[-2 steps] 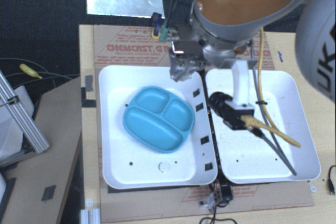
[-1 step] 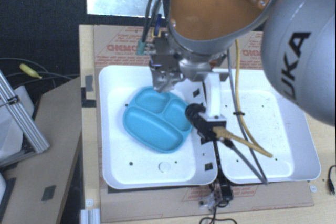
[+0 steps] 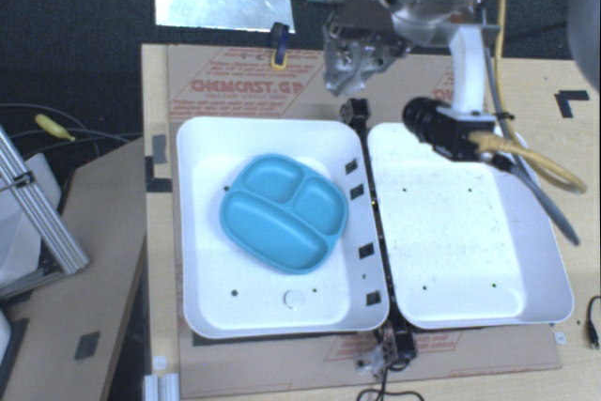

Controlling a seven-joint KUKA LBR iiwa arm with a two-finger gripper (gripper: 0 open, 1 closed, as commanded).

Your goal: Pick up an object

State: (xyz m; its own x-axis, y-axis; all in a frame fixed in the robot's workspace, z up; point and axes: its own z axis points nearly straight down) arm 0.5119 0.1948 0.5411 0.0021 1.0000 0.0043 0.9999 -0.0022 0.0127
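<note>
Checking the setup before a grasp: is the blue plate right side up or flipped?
Right side up: the blue divided plate shows its three compartments facing upward.

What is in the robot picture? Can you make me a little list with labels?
left bin: white, holds a blue plate
blue divided plate: three sections, lying flat near the bin's middle
right bin: white, shallow, beside the left bin
gripper: high up, above the back edge where the bins meet, not touching the plate
cardboard sheet: under both bins, red printed letters
task status: plate not yet picked up
</note>
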